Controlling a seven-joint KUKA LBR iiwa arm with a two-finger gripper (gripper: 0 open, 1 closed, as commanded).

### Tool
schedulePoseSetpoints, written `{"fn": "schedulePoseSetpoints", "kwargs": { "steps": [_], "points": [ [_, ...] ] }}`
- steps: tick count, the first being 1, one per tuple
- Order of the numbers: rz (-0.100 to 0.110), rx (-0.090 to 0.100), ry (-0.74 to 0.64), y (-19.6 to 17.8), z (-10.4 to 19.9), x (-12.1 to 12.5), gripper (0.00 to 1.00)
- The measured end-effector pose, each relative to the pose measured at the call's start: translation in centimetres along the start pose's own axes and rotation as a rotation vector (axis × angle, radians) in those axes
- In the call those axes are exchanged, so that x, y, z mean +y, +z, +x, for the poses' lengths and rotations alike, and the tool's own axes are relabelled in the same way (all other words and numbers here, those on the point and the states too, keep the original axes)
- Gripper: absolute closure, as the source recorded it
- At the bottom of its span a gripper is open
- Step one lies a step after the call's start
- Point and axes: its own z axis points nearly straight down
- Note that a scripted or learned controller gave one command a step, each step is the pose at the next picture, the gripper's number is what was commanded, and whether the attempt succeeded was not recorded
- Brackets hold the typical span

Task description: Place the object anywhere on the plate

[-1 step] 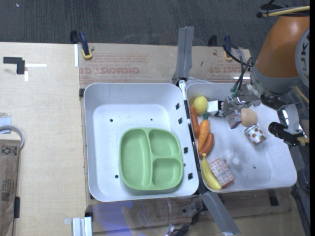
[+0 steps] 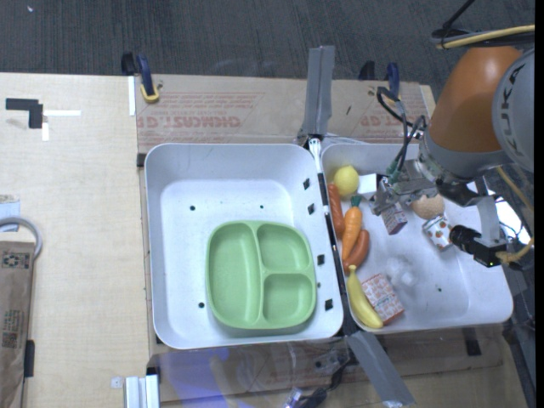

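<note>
A green plate (image 2: 259,274) with three compartments lies in the left bin (image 2: 170,228), with nothing on it. My gripper (image 2: 391,198) hangs low over the upper middle of the right bin (image 2: 476,304). A small grey can (image 2: 395,221) sits right under the gripper's tip; I cannot tell whether they touch. A tan oval piece (image 2: 427,206) lies just to the gripper's right. The wrist body hides the gripper's tip.
Along the right bin's left wall lie a lemon (image 2: 345,179), two carrots (image 2: 351,228), a red sausage (image 2: 361,246), a banana (image 2: 363,300) and a printed packet (image 2: 382,294). A small white and red object (image 2: 437,231) sits near the arm. A divider (image 2: 323,219) separates the bins.
</note>
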Motion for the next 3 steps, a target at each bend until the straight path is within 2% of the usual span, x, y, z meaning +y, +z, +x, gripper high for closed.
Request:
{"fn": "schedulePoseSetpoints", "kwargs": {
  "steps": [1,2,3],
  "points": [
    [0.000,0.000,-0.138,0.0,6.5,-4.6,1.00],
    [0.000,0.000,-0.004,0.0,14.3,-5.8,1.00],
    [-0.003,-0.001,-0.398,-1.2,18.4,-6.0,1.00]
  ]
}}
